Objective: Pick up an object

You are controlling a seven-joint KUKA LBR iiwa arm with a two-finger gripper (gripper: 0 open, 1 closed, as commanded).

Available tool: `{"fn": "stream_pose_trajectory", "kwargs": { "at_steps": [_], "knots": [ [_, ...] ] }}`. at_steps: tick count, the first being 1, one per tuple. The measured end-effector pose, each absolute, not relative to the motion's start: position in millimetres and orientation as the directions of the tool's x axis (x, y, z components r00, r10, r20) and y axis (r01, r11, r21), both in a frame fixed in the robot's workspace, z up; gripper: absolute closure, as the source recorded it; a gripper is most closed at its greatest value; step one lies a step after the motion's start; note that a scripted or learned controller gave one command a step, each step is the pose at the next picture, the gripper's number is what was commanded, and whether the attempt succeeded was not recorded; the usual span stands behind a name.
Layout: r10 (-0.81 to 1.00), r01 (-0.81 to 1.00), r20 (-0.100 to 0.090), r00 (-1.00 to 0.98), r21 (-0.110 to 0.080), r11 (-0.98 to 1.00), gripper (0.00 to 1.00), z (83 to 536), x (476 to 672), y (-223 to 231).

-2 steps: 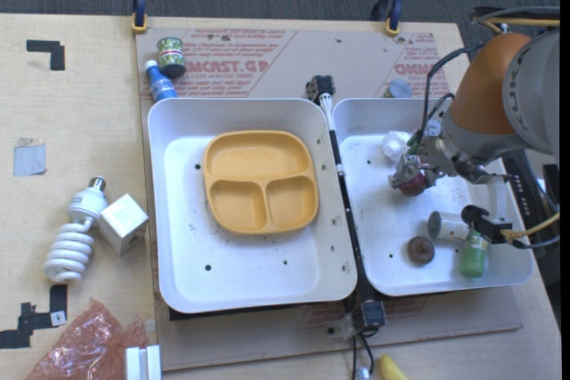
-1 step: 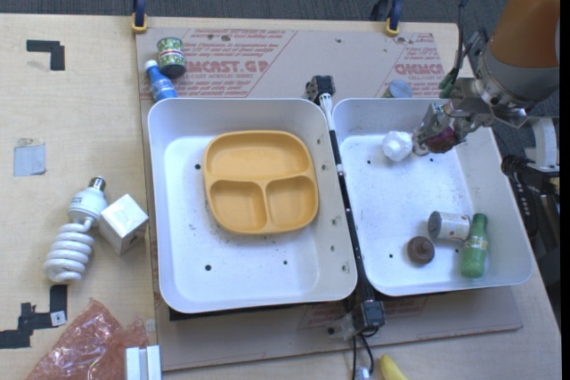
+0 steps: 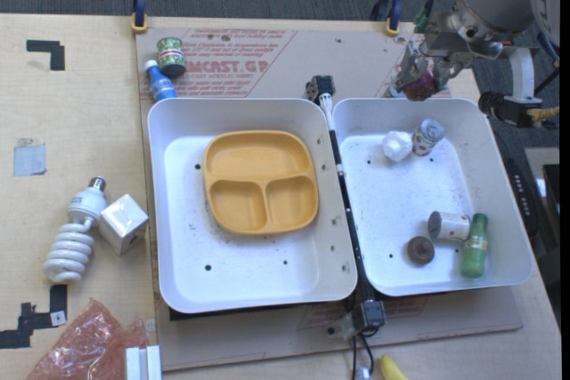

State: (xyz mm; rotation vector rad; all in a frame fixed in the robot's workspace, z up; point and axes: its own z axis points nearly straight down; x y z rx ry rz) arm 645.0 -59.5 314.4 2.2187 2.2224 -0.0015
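Gripper (image 3: 419, 76) is seen raised above the far edge of the right bin (image 3: 499, 191), with a small dark red object (image 3: 420, 86) caught between its fingers. Just below the gripper, inside the same bin, a white crumpled item (image 3: 396, 144) and a small grey-and-white can (image 3: 429, 136) lie side by side. Farther below the gripper, at the bin's near end, a tilted tin (image 3: 448, 226), a green bottle (image 3: 474, 246) and a brown round piece (image 3: 420, 250) are grouped. To the gripper's left, the left bin (image 3: 169, 218) is occupied by a yellow divided plate (image 3: 261, 181). Well to the left, on the bench, a spiral light bulb (image 3: 74, 231) and a white cube (image 3: 124, 222) are set touching.
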Motion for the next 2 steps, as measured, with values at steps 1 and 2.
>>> {"fn": "stream_pose_trajectory", "kwargs": {
  "at_steps": [1,2],
  "knots": [
    [1.000,1.000,-0.002,-0.002,0.001,0.002,1.00,354.9,659.1,20.7],
    [1.000,1.000,-0.002,-0.002,-0.001,0.002,1.00,346.6,659.0,27.0]
  ]
}}
